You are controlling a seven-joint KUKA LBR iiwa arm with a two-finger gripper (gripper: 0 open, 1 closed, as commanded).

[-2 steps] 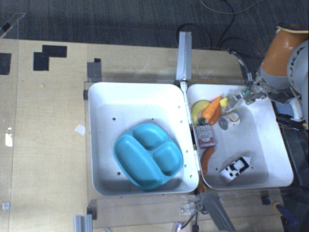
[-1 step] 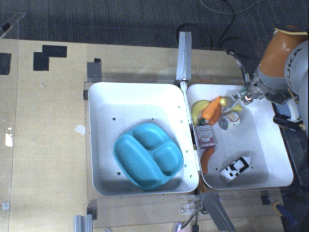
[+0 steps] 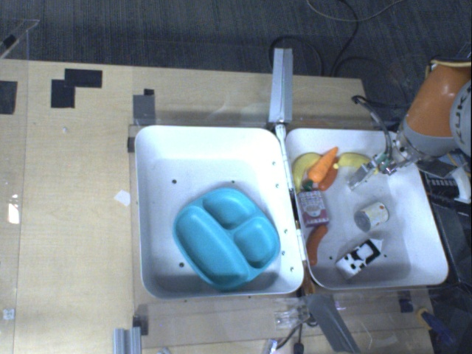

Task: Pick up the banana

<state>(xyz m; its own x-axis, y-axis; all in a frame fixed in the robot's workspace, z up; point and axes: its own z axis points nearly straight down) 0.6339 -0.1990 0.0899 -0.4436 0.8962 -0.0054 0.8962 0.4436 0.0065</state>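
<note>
Wooden bench (image 3: pixel 74 198) on dark carpet (image 3: pixel 147 13) bore two white bins; gripper (image 3: pixel 366 171), finger state indiscernible, hovered right of the banana (image 3: pixel 346 160)

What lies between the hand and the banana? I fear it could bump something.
In the camera view, bare white bin floor separates the hand from the banana; the carrot lies across the banana's far side.

no legible text, small packet (image 3: pixel 313 206) by the divider in the right bin (image 3: pixel 413 275) carries print too small to read, black-and-white box (image 3: pixel 359 257) shows pattern only
</note>
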